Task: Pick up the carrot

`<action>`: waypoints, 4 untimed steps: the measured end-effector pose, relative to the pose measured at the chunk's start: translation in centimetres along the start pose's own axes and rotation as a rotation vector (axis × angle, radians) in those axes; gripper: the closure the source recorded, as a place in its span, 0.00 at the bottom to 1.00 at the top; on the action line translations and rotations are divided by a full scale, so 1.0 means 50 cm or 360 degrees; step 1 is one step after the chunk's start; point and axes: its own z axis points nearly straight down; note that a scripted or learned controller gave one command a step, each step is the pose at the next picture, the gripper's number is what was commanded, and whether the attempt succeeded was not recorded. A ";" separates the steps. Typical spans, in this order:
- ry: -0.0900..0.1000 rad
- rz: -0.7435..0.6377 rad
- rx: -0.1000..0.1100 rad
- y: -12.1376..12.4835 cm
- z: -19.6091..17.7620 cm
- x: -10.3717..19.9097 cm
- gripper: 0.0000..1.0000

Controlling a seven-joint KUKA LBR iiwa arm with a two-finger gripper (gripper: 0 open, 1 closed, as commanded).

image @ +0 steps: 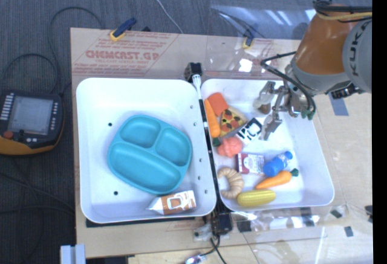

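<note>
carrot (274, 180): lies flat near the front of the right bin (318, 167), just above the yellow banana (256, 197), touching the blue bottle (277, 164) | gripper (270, 113): up over the bin's back, fingers look apart, holding nothing | next: probably move forward and down

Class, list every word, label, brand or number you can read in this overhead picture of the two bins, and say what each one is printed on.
"CHEMCAST.GP" in red, on the brown paper-covered board behind the bins; the last letters are unsure.
"KU", cut off at the edge, on the grey robot arm.
Too small or blurred to read: the small maroon packet, the white-and-orange carton, the black-and-white card, the grey handheld screen.
</note>
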 end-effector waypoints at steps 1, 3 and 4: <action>0.0011 -0.0034 0.0002 -0.181 -0.066 0.196 0.00; -0.0003 0.0887 0.0002 -0.050 0.130 0.264 0.00; -0.0006 0.0799 -0.0003 0.042 0.131 0.038 0.00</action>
